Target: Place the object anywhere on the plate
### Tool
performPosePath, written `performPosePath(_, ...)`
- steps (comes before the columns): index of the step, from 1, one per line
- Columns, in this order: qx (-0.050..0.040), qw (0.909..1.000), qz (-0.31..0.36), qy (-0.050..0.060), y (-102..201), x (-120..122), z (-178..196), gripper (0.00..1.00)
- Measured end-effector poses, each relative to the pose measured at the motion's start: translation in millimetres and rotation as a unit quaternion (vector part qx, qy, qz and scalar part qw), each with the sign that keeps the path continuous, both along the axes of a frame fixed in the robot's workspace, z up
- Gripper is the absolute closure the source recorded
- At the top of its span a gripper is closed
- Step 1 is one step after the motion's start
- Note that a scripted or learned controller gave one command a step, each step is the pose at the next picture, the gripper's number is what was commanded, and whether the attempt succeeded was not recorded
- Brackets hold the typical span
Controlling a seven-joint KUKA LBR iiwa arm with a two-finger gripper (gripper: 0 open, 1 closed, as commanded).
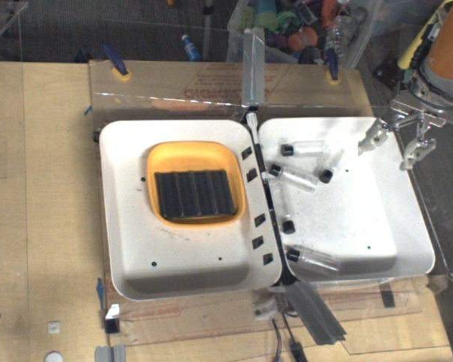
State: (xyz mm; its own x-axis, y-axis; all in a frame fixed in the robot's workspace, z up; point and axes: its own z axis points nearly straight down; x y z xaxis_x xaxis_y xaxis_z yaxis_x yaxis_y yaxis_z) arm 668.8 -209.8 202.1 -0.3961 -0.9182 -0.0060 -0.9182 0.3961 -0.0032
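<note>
faint reddish print on the clear panel (234, 78), unreadable

Pale wooden bench (38, 202) — behind it a clear tub of colourful toys (302, 10), dark floor (98, 13).

The plate (194, 157) sits in the left bin (128, 262); four vials (302, 150) lie in the right bin (392, 232).

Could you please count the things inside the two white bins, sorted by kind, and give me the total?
Left bin:
Orange plate: 1
Dark ribbed piece lying on the plate: 1

Right bin:
Clear tubes with black caps: 4 (, and one by the divider, of which I can see little beyond the cap)

Total: 6
</note>
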Motion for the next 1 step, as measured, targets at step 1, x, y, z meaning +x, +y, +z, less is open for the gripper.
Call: performPosePath(1, -0.0004, 0.9853, 0.171, 0.0, -11.6, -1.0, -15.7, 0.0)
